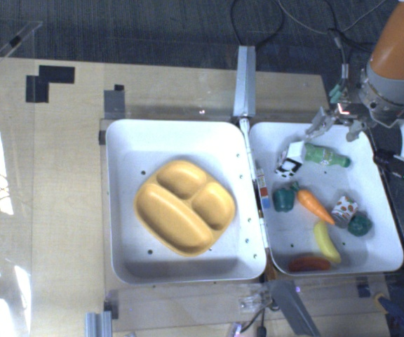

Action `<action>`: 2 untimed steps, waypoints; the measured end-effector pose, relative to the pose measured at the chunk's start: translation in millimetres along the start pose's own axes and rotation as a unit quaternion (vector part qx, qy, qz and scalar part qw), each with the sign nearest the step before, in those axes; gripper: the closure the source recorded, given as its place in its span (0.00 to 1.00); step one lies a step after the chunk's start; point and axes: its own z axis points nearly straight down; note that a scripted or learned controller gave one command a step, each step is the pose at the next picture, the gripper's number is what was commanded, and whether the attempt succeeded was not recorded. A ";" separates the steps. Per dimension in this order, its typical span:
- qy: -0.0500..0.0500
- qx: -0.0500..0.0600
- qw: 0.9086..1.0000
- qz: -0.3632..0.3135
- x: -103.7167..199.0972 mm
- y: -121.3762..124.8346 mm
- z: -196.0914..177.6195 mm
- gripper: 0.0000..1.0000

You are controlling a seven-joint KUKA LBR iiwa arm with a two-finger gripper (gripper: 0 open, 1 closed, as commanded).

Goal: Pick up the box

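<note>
**Two bins, one small box, claw spread and empty**

Left bin [118, 188], well to the left of the green bottle [325, 156]: shallow white plastic with rounded corners. It holds a yellow divided dish [184, 206], glossy, moulded in three rounded lobes.

Right bin [388, 209]: same white plastic; the bottle lies in its far part.

Arm [402, 44]: orange band over grey wrist, above and right of the bottle. Gripper [337, 126] hangs just beyond the bottle with its fingers [319, 123] splayed apart and nothing between them.

Green bottle: lies on its side, smooth, looks like plastic.

Box [290, 162]: white with black markings, touching or nearly touching the bottle's left end, sitting skewed. Judged to be light card, stiff along the edges and likely to dent on the broad faces. Best hold is probably across two opposite flat sides, jaws square to them. The bottle crowds one side, so the free sides look safer.

Carrot [312, 203]: below the bottle, orange, tapered, likely a slick toy.

Banana [326, 241]: farther below the bottle, yellow, curved.

Red item [309, 263]: farthest below the bottle, long and dark; can't tell what it is.

Green pepper-like toy [284, 199]: below-left of the bottle.

Spotted cube [344, 208]: below-right of the bottle, white with brown spots. It could be a second small box; can't tell.

Teal lump [360, 225]: below-right of the bottle, just past the cube.
</note>
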 end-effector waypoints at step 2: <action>0.000 -0.003 1.000 -0.004 21.8 20.4 173.9 0.00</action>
